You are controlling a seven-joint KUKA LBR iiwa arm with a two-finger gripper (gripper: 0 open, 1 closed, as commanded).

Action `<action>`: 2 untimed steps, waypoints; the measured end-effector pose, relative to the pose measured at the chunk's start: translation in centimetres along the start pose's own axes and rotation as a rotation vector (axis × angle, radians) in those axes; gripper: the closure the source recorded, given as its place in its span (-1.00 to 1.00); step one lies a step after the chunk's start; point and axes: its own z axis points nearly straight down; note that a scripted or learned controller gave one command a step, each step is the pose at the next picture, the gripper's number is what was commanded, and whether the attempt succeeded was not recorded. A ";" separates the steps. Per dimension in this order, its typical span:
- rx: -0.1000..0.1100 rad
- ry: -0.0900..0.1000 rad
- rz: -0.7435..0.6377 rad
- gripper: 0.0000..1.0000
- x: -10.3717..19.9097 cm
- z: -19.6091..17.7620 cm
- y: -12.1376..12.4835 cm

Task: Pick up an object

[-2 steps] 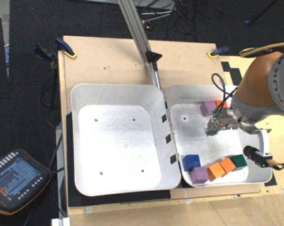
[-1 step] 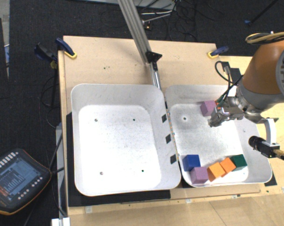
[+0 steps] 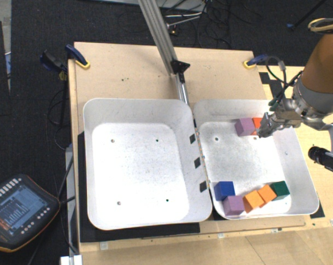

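Note:
My gripper (image 3: pixel 264 129) hangs low over the far part of the right bin (image 3: pixel 299 164). It sits right on top of an orange block (image 3: pixel 257 123), which is mostly hidden beneath it. A purple block (image 3: pixel 244 127) lies just left of the gripper, touching the orange one. Near the front wall of the same bin lie a blue block (image 3: pixel 224 190), a second purple block (image 3: pixel 234 204), a second orange block (image 3: pixel 256 197) and a green block (image 3: pixel 279 190).
The left bin (image 3: pixel 100 115) stands beside the right one. A slanted metal pole (image 3: pixel 158 29) runs from the top down to the gap between the bins. A teach pendant (image 3: pixel 17 211) lies at the lower left, off the bench.

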 end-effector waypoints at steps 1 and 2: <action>0.002 0.001 -0.001 1.00 0.0 -2.7 0.1; 0.008 0.003 -0.005 1.00 5.2 -0.9 -0.7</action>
